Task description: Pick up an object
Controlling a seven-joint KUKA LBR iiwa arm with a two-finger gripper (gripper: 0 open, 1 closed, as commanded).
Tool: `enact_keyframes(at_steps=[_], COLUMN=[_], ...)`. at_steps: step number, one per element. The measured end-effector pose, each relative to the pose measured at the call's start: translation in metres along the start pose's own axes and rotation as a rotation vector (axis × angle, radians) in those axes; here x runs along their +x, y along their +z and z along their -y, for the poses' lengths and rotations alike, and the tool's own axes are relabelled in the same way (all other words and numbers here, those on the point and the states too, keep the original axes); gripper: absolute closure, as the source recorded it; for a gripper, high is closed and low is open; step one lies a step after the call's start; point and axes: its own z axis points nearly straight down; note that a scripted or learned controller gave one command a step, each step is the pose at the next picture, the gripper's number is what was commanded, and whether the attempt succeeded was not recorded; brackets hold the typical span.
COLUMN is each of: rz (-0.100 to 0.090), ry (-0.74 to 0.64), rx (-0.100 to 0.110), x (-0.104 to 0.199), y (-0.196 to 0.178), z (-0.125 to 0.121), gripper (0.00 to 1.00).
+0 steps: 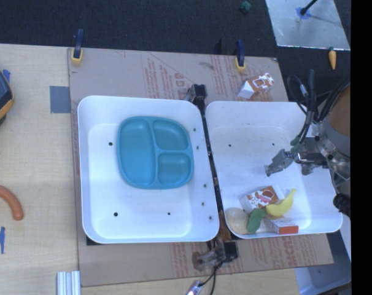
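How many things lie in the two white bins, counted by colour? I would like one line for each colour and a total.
Blue: 1, divided plate, left bin
Yellow: 1, banana, right bin
Green: 1, long green piece
Tan: 1, round piece
Red and white: 2, carton, small box
Total: 6

The arm [333, 137] shows a rounded grey body with a patch of orange on its upper curve. Several thin black cables [309, 106] loop along its side, running to the wrist. The wrist section is pale metallic grey with darker joints. The gripper [277, 165] is made of dull grey metal, angular and slim, with dark shading at its hinges.
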Motion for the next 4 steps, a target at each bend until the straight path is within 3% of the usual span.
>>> enact_keyframes(at_steps=[1,2,3,4], rz=[0.001,0.001,0.000,0.001], ry=[-0.001,0.000,0.000,0.003], rx=[0.001,0.000,0.000,-0.002], x=[0.021,-0.022,-0.026,-0.085], y=[0.080,0.138,0.122,0.137], z=[0.015,-0.027,0.015,-0.047], gripper=[0.00,0.00,0.00,0.00])
